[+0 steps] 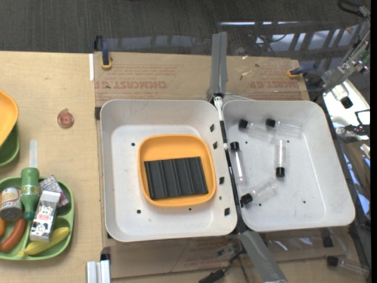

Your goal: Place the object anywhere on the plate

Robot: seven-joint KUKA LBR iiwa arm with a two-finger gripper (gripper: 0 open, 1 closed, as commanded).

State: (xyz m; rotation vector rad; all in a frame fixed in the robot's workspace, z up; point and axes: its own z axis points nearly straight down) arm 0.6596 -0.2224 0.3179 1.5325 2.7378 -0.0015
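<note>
An orange plate (175, 144) with rounded corners sits in the middle of the left white bin (121, 175). A dark grey ribbed pad (177, 177) lies on it. Several clear plastic tubes with black caps lie loose in the right white bin (321, 199). Two of them, tube (254, 127) and tube (284, 127), rest near the far wall. Another tube (280, 157) lies lengthwise at the centre, and one tube (260, 191) lies slanted towards the front. Along the divider between the bins rests a further tube (237, 163).
Brown cardboard (153, 78) lies under both bins. On the wooden table at the left are a green tray of toy food (35, 214), an orange bowl (6, 119) and a small pink disc (65, 119). Metal framing (353, 58) stands at the upper right.
</note>
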